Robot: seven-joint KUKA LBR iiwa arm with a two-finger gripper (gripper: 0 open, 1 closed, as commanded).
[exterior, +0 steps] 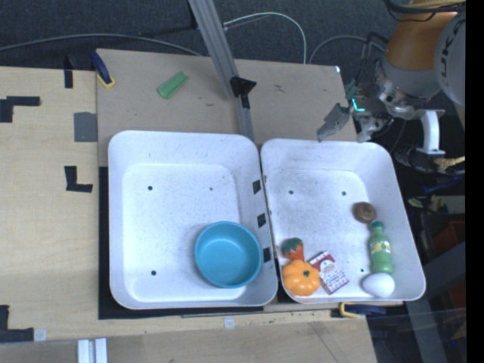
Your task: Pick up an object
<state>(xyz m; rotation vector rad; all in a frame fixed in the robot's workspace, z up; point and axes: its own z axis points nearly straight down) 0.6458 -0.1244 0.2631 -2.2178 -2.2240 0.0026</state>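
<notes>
While the gripper [348, 125] is hanging over the right bin's [393, 165] far edge (fingers spread, holding nothing), the toys are waiting near.

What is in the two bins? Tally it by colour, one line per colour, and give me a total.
Blue: 1, the bowl
Orange: 2, the pumpkin and the small carrot-like piece
Green: 1, the bottle
White: 1, the egg
Brown: 1, the round lump
Red and white: 1, the packet
Total: 7
</notes>
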